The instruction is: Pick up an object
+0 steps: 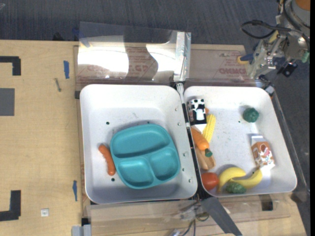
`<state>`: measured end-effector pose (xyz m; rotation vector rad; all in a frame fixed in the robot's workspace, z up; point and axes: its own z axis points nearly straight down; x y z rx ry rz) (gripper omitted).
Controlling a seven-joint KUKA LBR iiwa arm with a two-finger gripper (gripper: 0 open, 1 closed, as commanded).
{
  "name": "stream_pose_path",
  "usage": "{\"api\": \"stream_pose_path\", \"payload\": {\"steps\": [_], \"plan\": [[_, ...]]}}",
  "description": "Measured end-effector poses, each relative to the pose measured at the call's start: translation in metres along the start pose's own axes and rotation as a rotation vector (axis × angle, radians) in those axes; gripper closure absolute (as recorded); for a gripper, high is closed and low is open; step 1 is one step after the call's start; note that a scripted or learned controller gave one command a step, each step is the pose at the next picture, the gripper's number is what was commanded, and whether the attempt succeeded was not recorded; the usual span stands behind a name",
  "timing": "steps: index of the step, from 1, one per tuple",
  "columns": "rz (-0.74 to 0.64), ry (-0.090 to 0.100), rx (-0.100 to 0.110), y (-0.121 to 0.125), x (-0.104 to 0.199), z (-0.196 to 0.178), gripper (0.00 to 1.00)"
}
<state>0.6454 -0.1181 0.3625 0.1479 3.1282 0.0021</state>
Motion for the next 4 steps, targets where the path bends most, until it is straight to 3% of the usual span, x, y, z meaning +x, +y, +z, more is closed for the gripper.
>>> {"api": "stream_pose_path", "payload": {"steps": [1,2,3,4], "plan": [[-0.755,0.007,-0.004,0.042,0.065,0.098,1.00],[-0.753,-0.006,-0.002,0.043,0.063,0.084,1.00],[-1.104,0.008,-0.006,0.046,0.146,0.171,1.00],[-1.388,-0.001,0.001,-0.035,0.085,0.041,1.00]]}}
